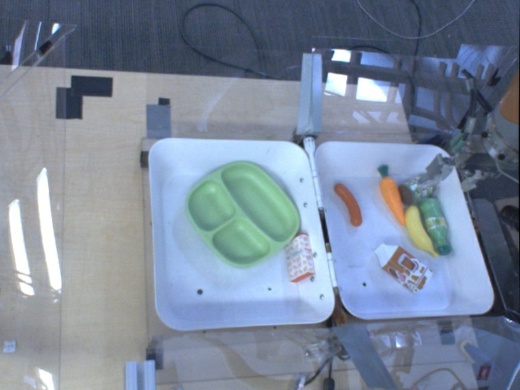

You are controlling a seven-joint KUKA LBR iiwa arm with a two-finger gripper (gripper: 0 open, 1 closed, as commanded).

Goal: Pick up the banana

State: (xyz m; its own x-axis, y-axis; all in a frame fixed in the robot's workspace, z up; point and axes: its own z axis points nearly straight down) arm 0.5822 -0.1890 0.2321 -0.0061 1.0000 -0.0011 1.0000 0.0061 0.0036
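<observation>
The yellow banana (418, 228) lies in the right bin (455, 299), towards its right side. It is wedged between an orange carrot (392, 195) on its left and a green bottle (434, 223) on its right. My gripper (424, 182) reaches in from the right and hovers over the bin's back right part, just above the bottle's top and the banana's far end. Nothing can be seen held in it.
A red sausage (349, 204) lies left of the carrot, and a brown and white carton (404, 268) sits in front of the banana. The left bin (171, 299) holds a green divided plate (242, 212) and a small orange packet (300, 258).
</observation>
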